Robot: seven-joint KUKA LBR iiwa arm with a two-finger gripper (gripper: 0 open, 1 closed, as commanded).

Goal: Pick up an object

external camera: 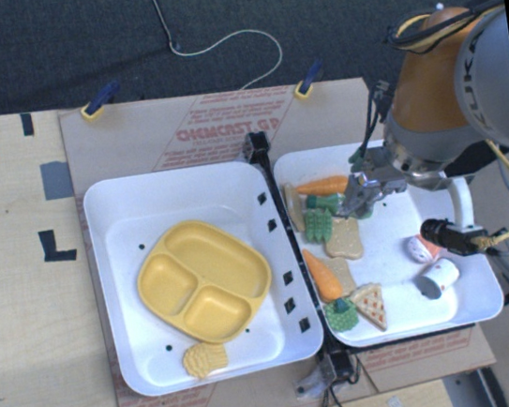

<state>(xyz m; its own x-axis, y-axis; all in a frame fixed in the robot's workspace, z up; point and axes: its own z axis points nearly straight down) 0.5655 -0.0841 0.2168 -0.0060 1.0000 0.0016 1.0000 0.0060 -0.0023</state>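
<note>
A grey and orange robot arm reaches into the right bin. Its gripper hangs over toy food: a carrot, broccoli and a bread slice. Whether the jaws are apart cannot be told. The left bin holds a yellow divided plate.

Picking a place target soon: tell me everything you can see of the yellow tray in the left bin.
The yellow tray looks like glossy moulded plastic, with rounded corners and three shallow compartments, all bare. It lies flat and right side up, turned at a slant, near the middle of the left bin. A small yellow ridged piece sits just off its lower edge.
</note>
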